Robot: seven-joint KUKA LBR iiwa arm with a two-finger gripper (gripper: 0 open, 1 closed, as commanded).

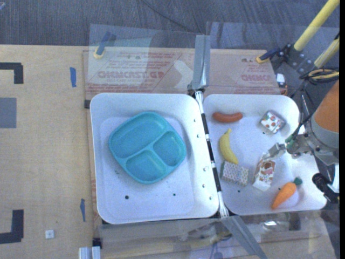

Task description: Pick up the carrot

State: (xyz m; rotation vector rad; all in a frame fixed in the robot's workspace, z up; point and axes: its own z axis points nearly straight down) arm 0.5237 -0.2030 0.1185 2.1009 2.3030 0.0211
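Observation:
The carrot (284,195) is orange with a green top. It lies in the right bin (242,201) near the front right corner, its green end pointing up and to the right. My gripper (281,148) reaches in from the right edge of the bin. It sits up and slightly left of the carrot, apart from it. The gripper hangs just above a small white and red carton (264,174), and the carrot is not in its grasp.
The right bin also holds a sausage (227,116), a banana (228,148), a patterned block (235,172) and a strawberry-print packet (272,122). A teal divided plate (147,146) lies in the left bin (108,198). The carton is left of the carrot.

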